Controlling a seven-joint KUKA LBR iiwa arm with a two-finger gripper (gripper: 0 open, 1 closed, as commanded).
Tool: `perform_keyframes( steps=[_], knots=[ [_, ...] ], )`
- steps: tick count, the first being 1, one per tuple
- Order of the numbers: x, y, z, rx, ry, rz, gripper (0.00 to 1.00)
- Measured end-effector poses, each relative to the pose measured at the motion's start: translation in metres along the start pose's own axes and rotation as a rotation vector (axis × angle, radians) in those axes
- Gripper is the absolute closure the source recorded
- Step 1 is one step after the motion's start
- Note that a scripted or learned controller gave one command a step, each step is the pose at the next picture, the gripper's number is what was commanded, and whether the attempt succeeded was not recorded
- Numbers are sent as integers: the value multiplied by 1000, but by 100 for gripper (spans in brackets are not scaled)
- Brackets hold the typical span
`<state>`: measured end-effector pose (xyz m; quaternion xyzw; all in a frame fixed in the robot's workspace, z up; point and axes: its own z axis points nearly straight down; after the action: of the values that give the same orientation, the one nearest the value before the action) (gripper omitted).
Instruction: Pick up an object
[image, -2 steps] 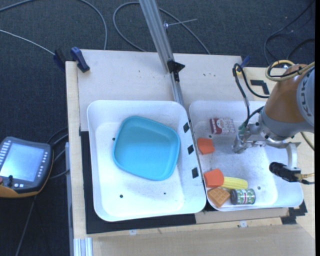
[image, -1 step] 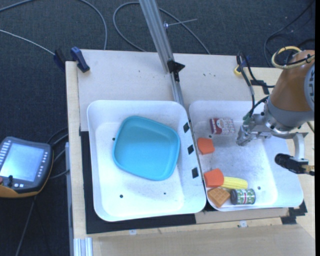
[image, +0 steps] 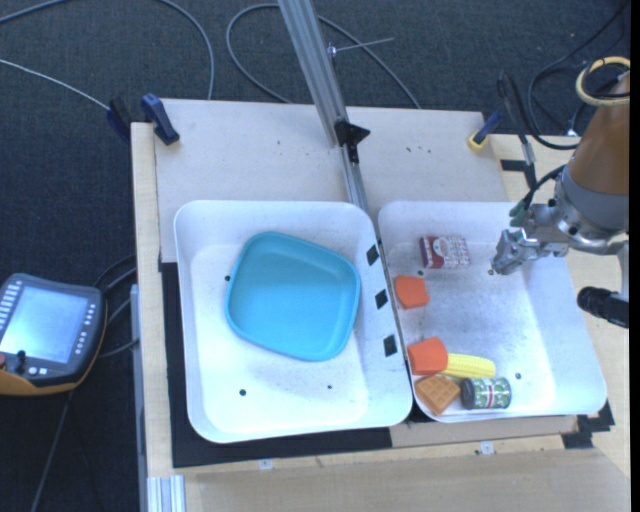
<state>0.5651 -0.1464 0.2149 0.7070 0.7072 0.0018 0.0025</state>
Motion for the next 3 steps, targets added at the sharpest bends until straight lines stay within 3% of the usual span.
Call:
perform_keyframes(
  steps=[1,3],
  knots=[
    [0,1,-44,1,0,0,100],
    [84,35,-42,5,2,-4,100]
  ],
)
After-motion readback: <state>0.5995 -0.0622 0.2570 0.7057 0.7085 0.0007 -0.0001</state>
